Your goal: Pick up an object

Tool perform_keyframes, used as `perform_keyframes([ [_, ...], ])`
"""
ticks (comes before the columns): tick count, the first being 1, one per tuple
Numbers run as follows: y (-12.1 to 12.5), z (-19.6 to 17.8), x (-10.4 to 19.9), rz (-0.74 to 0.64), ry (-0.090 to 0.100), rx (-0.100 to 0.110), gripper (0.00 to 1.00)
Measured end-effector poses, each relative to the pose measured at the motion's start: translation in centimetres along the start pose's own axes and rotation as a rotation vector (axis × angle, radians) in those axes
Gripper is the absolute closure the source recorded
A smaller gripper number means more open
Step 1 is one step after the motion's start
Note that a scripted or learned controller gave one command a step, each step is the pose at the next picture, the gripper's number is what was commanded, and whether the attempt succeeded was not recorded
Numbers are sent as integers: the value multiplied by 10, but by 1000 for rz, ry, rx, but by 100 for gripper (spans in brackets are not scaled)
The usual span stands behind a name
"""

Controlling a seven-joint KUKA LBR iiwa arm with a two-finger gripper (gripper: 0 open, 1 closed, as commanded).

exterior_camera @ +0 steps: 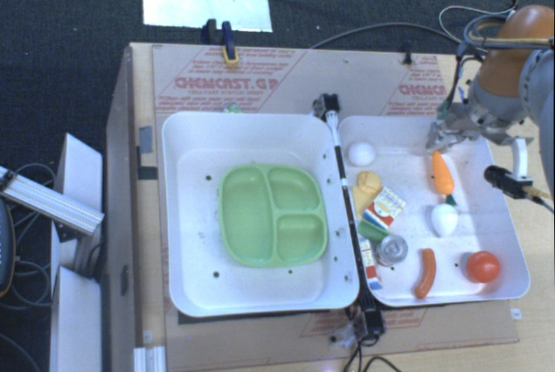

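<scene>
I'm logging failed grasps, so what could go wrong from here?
1. The pincer hovers near the carrot, which lies close to the white egg; coming down, it may knock one instead of grasping.
2. The carrot's tapered shape could slip out.
3. The right bin is crowded along the divider, so neighbouring items may get shoved.

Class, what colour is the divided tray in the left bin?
Light green tray, seen in the camera view.

Both white bins (pixel 186 188) look like smooth, slightly glossy plastic; the green divided plate (pixel 273 214) is matt plastic, and the small can (pixel 392 250) has a shiny metal top.
</scene>
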State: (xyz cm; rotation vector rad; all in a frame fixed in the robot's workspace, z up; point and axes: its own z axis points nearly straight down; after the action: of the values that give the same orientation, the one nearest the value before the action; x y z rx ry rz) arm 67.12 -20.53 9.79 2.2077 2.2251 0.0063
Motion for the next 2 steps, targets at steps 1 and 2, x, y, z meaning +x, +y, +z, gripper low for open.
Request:
perform_keyframes([
  [1,0,-83,38,1,1,0,100],
  [2,-68,-152,122,3,3,4,100],
])
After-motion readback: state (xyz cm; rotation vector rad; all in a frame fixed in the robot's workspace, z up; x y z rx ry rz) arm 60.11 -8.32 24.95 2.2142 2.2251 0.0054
